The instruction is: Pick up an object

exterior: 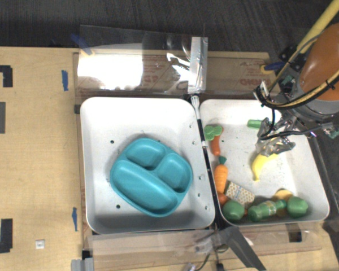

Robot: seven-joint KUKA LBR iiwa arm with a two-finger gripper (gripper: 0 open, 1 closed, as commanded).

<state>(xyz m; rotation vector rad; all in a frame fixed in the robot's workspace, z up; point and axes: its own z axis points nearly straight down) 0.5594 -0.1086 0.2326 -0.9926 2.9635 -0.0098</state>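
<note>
The right bin [305,168] holds several toy foods. A yellow banana [259,166] lies near its middle, tilted. My gripper [276,146] hangs directly over the banana's upper end, touching or nearly touching it; whether it grips the banana is unclear. A small green piece [255,123] lies just left of the wrist. Along the bin's left wall sit a green leafy toy [213,131], a small carrot [216,147] and a bigger orange carrot [221,177].
Along the right bin's front edge lie a checkered block [240,193], green vegetables [233,210] [264,209] [297,206] and an orange-tan piece [282,195]. The left bin [96,123] holds a teal divided plate [151,175]. Cables run above the wrist.
</note>
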